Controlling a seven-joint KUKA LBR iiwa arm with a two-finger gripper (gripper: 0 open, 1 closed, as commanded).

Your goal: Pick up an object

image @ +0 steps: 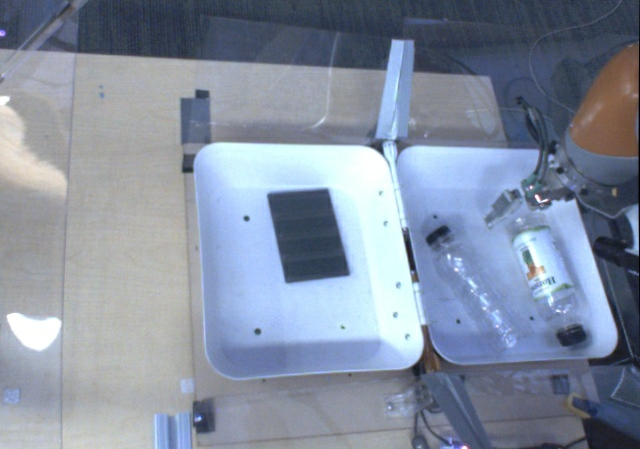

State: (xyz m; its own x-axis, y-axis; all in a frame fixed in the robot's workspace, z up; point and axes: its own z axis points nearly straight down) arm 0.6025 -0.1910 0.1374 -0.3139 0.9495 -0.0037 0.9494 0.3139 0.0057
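Right bin [440,172]: two clear plastic bottles, labelled [541,272] and bare [470,282]. Left bin [225,237]: dark ridged pad [308,234]. Claw [520,199] at right, above labelled bottle; grip state cannot tell.

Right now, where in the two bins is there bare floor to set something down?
Left bin: bare all around the dark pad. Right bin: crowded by two clear bottles and the gripper; only its upper-left corner is free.

- One fixed camera is looking down at a slant on the bench [120,237] from above.
- It is taking in both white bins, the left bin [220,187] and the right bin [430,177], from moderately far.
- The arm [610,122] is entering from the right edge.
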